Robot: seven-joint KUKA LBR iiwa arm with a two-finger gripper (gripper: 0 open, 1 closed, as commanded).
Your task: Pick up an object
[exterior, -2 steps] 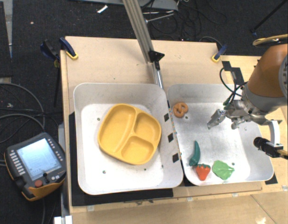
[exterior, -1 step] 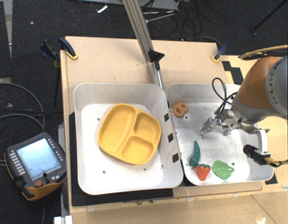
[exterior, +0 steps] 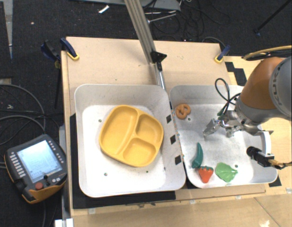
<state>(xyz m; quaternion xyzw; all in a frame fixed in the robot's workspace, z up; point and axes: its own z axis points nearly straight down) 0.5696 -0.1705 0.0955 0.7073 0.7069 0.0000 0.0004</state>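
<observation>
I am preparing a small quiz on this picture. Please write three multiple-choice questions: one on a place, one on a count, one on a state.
1. Where does the yellow plate lie?
A. in the left bin
B. in the right bin
C. on the floor

2. How many things lie in the right bin?
A. two
B. four
C. six

3. What is between the fingers of the gripper?
A. the pretzel
B. nothing
C. the strawberry

Answers: 1 A, the plate sits in the left bin. 2 B, pretzel, teal pepper, strawberry, green leaf. 3 B, the gripper is above bare bin floor, apart from every thing.
</observation>
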